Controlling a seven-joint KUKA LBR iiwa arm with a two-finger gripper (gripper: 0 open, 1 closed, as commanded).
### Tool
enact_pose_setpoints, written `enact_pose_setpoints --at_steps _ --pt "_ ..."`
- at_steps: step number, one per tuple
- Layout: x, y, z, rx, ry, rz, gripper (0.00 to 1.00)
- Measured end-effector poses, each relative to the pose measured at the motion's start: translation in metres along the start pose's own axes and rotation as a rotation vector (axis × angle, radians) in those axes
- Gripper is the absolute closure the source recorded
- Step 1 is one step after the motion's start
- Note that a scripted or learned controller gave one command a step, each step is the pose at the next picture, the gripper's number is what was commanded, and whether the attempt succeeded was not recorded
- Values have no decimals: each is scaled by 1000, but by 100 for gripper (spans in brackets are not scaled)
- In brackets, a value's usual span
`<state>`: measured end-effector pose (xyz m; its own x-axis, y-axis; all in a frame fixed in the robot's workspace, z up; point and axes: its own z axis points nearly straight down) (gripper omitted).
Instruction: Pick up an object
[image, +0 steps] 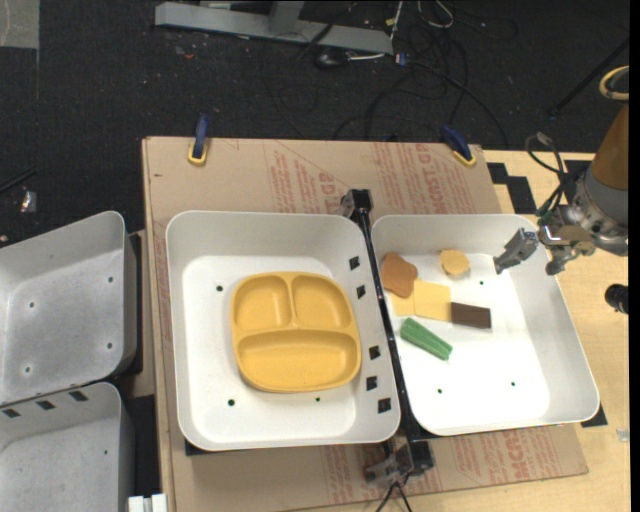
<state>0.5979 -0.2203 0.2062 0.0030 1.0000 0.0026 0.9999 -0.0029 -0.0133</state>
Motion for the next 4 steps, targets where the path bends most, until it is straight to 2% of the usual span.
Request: enact_pose_setpoints --at_steps 1,3,4 --pt "1 3 -9 -14 -3 -4 0" --pt "15 15 98 -9 -1 -6 0" --pt "16 15 114 -13 -3 -6 0"
